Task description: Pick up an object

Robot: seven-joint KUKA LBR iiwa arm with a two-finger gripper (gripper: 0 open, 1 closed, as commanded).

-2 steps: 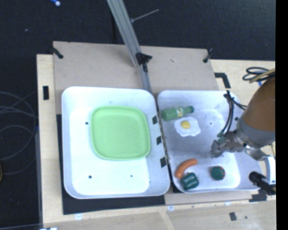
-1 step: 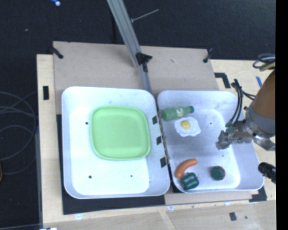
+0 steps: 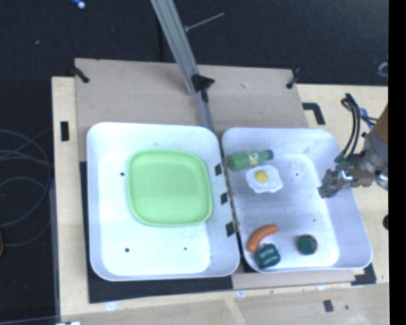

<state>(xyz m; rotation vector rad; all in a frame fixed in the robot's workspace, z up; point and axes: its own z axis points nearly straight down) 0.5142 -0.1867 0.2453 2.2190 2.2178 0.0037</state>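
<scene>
Our gripper point(image 3: 329, 185) hangs at the right bin's point(image 3: 348, 212) right wall, well apart from the toys; whether it is wide or narrow we cannot tell from this slant. The left bin point(image 3: 108, 202) holds a green plate point(image 3: 169, 187). In the right bin lie a green bottle point(image 3: 249, 159) near the top, a fried egg point(image 3: 263, 179) just below it, a sausage point(image 3: 263, 235) touching a green pepper point(image 3: 267, 255), and a dark green ball point(image 3: 307, 244) standing alone. We judge these light, stiff plastic, likely slippery. The egg looks too flat to pinch. We would take the bottle across its narrow body, or the ball, which has room around it.
</scene>
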